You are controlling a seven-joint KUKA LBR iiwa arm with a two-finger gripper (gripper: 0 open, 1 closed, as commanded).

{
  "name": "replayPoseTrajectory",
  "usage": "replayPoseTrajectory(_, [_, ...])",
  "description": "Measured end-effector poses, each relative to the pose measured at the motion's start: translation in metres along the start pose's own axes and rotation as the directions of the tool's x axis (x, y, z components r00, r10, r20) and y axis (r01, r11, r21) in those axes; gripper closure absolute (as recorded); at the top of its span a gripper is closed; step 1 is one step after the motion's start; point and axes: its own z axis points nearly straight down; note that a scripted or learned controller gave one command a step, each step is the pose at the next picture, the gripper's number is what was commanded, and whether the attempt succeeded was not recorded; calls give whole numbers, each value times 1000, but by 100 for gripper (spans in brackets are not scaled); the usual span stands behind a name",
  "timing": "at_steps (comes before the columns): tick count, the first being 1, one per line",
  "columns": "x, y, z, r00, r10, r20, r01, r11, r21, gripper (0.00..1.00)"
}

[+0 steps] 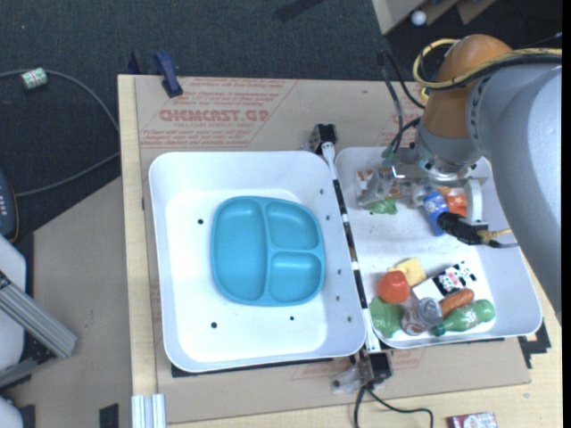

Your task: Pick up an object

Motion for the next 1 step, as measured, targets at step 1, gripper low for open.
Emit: replayPoseTrajectory(1, [3, -1, -7, 1000, -2, -2, 2, 1000, 3, 100])
